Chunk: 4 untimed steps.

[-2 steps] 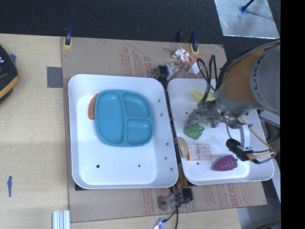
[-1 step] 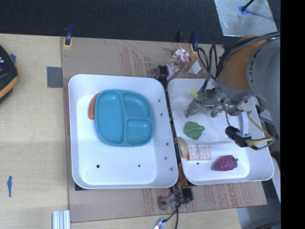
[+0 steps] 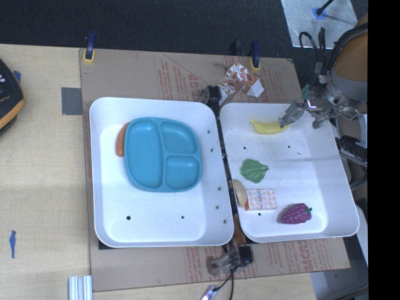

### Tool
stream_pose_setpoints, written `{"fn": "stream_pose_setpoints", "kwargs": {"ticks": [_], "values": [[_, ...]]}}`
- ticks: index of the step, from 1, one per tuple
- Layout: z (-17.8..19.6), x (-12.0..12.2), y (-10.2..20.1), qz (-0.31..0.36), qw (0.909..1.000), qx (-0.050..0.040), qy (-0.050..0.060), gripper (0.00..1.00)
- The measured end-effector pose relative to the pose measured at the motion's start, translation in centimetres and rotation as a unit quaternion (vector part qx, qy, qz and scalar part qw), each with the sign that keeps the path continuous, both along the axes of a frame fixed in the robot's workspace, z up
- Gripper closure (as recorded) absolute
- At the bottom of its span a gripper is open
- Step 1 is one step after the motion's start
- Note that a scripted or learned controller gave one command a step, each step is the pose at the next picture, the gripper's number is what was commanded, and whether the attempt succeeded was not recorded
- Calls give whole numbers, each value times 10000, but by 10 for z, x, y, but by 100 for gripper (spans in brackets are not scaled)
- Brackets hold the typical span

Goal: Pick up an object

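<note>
Now | claw (image 3: 306,114) spread wide, holding nothing | banana (image 3: 269,127) just left of it

Honestly not much you can actually read here. The cardboard sheet (image 3: 187,74) under the two bins has red printing running in diagonal strips, but it's too small and blurry to make out any words. The little carton (image 3: 261,199) in the right bin (image 3: 325,167) has red-orange print on it too, same deal, unreadable.
</note>
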State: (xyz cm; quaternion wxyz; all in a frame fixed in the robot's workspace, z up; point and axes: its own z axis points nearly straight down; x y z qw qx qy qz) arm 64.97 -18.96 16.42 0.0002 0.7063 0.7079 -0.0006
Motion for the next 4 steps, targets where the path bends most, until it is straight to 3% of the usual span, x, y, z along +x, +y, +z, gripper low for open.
{"fn": "stream_pose_setpoints", "kwargs": {"ticks": [1,2,3,4], "values": [[10,0,0,21,10000,-1,11,100],[21,0,0,42,10000,-6,15,100],[35,-31,79,20,10000,2,16,100],[38,1,43,2,10000,3,6,100]]}}
